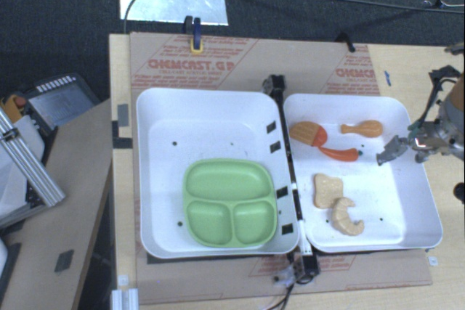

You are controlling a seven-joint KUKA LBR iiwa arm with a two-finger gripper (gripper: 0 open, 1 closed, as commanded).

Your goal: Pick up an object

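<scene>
Gripper near the right bin's edge, finger state impossible to tell; toy chicken drumstick likely light, rigid, slippery, best pinched across its narrow shank.

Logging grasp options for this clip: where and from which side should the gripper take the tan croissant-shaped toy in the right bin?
Take the tan croissant-shaped toy across its thick middle, coming straight down. It lies flat, curved, open side toward the bin's right wall; its tips taper. The pale bread-slice toy seems to touch its upper-left end, so probably close the fingers away from that end.
</scene>
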